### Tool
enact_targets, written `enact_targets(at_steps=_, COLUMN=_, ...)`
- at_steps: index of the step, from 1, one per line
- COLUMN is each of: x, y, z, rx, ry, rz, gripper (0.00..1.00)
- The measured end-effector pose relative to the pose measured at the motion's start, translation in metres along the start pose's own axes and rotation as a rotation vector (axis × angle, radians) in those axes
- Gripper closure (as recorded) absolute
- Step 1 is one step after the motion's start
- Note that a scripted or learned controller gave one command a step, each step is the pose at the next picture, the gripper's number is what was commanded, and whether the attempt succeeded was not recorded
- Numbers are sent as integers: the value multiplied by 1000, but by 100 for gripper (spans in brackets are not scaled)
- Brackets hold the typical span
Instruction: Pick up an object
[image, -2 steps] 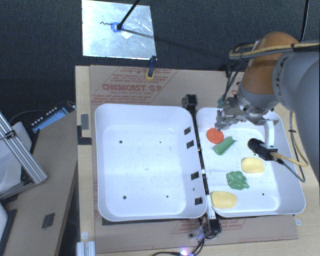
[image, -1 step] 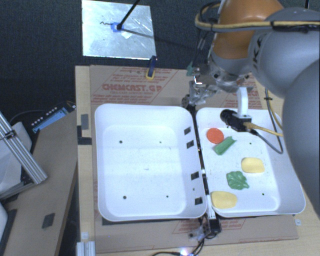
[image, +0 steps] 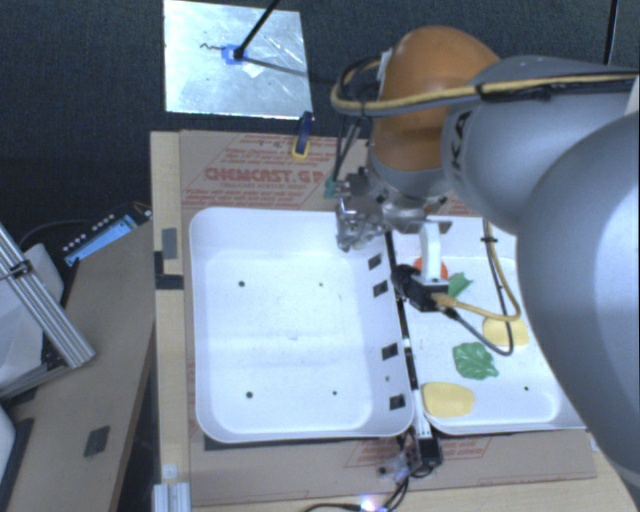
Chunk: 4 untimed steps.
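Gripper (image: 352, 228) of the grey arm (image: 540, 150) hangs low over the far end of the seam where the two white bins meet, its metal tip just above the left bin's (image: 215, 300) far right corner. Whether it is open or closed cannot be told from this angle, and nothing can be seen in its grasp.

The things to be picked lie in the right bin (image: 500, 418), close to the divider. They are a green leaf-shaped piece (image: 475, 360), a flat yellow piece (image: 448, 400) near the front rim, a yellow curved piece (image: 506, 332) partly under a cable, and a small green-and-orange item (image: 450, 284) near the wrist.

The bins sit edge to edge on a printed cardboard sheet (image: 250, 170), likely so that the arm can reach either from one stance. The pick does not look begun. The gripper sits beside the objects rather than over one, so it would need to shift toward the right bin and descend.
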<state>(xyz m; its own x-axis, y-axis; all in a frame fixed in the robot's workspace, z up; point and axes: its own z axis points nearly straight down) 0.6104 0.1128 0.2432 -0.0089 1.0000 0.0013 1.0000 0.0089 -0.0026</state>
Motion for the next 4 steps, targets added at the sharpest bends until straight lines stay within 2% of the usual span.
enact_targets(at_steps=1, x=107, y=-19, z=-2, rx=-5, ry=1, rz=-2, gripper=100)
enact_targets(at_steps=2, x=99, y=-28, z=-118, rx=-13, ry=3, rz=4, gripper=100)
enact_targets(at_steps=4, x=100, y=-27, z=-133, rx=-8, ry=0, rz=-8, gripper=100)
